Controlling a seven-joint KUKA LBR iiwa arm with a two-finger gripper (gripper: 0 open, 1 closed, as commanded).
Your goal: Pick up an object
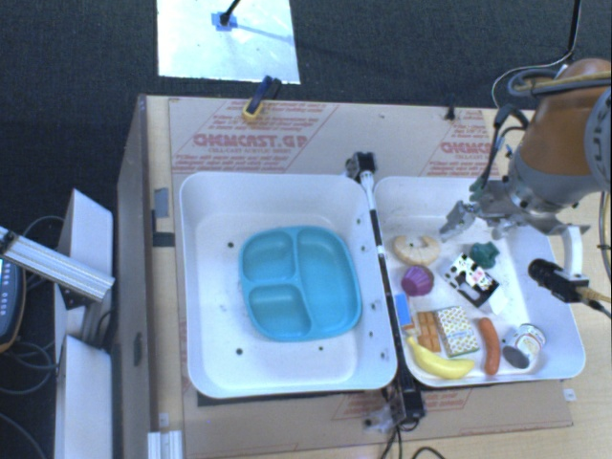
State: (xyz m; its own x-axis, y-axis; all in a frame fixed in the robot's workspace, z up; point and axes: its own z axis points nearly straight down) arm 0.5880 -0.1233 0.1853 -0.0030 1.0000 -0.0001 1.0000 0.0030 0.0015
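While gripper (475,216) hovers | dark green toy (485,252) just below.

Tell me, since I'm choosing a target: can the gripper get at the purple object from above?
Probably yes. The purple object lies uncovered in the right bin, with small gaps to the bagel and the other items. The gripper hovers close by.

left bin (206,256): blue divided tray (298,282) | bench (287,132): yellow-handled tool (259,98) | floor: white sheet (226,27)
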